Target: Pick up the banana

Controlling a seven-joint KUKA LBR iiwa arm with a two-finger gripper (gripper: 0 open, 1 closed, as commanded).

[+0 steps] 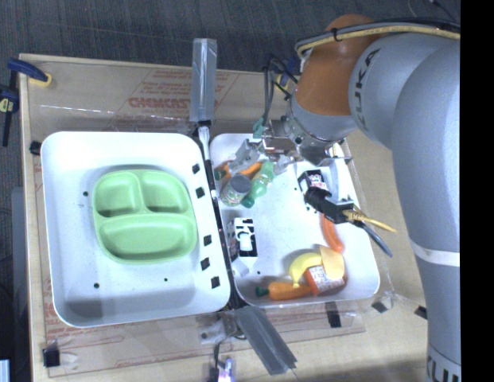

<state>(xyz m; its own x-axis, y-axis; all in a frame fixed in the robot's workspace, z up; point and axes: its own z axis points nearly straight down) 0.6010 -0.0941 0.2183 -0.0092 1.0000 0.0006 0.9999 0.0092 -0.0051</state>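
My gripper (266, 148) hangs at the right bin's (282, 209) eleven o'clock; I can't tell its opening. The banana (304, 264) lies at five, so the approach comes next.

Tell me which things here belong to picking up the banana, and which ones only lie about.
For the job:
banana
gripper

Only lying about:
green divided plate
green bottle
orange carrot
red carton
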